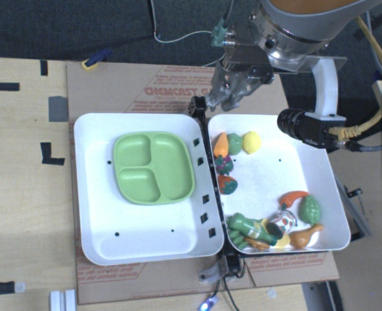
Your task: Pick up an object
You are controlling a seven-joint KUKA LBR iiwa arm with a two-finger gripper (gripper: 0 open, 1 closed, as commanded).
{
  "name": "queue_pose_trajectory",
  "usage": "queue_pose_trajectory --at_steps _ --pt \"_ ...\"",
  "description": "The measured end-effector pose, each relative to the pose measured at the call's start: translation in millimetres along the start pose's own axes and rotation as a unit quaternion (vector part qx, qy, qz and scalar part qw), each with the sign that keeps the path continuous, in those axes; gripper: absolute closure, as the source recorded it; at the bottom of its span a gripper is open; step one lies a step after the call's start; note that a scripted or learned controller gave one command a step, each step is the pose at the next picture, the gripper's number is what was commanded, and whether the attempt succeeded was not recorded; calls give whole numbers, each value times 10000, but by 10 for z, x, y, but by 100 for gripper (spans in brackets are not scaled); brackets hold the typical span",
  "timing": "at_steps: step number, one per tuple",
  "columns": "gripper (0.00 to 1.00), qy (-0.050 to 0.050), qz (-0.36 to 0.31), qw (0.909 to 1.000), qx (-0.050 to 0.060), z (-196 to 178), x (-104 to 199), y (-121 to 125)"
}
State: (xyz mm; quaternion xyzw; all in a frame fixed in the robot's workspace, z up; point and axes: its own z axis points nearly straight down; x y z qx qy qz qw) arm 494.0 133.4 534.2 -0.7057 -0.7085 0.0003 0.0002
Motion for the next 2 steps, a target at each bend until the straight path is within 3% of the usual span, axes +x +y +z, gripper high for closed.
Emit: queue_pose_trajectory --at_steps 1,2 --pt "100 -3 0 10000 -1 -104 -7 -1" --pt "100 -16 29 10000 58 806 -369 -116"
